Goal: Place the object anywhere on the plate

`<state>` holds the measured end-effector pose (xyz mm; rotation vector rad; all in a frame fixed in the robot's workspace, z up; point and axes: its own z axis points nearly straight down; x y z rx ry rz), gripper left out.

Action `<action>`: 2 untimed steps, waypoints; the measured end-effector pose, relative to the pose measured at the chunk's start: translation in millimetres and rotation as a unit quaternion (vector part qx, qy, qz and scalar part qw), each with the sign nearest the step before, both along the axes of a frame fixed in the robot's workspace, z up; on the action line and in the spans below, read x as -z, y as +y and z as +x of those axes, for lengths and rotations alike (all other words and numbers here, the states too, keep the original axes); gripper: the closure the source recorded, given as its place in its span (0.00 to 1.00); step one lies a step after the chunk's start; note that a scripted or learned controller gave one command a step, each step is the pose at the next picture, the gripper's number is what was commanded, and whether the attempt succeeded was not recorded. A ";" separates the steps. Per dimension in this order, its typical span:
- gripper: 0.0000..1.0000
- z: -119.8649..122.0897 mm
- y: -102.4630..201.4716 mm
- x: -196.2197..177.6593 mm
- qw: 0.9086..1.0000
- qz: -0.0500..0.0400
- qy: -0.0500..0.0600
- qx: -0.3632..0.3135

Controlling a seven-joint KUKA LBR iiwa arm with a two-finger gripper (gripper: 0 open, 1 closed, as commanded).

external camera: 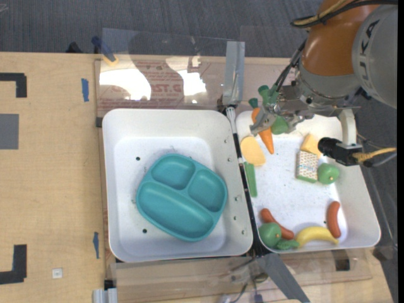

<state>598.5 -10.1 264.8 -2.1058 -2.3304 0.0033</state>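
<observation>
the arm [353,36] hung over the far corner of the right bin [363,229], its gripper [273,115] down among the toy food near the divider, and to my eye the step in hand was lifting a piece out so it could go across to the teal plate [183,196] in the left bin [120,131]. a carrot [267,139] sat right under the gripper, orange and tapered with its point towards me, and something green [279,126] was pressed close beside it; i could not tell from where i stood whether the fingers were spread or closed, or whether they truly had the carrot. doing this well, i judged, meant rising straight up before swinging left, since the raised rims between the two bins stood in the way, and a yellow piece [252,150] and a green stick [251,179] lay just beside the carrot where a sideways drag could knock them. the carrot looked small, smooth and narrow at one end, so a hold near the thick end seemed safer. the plate was shallow, with three compartments, tilted a little in its bin, and any of them would do. further off lay a banana [317,235], a green apple [327,173] and a patterned block [308,166], well apart from the work.
</observation>
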 end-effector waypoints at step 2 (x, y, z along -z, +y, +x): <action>0.00 -41.6 57.9 39.7 0.999 0.001 0.000 -0.039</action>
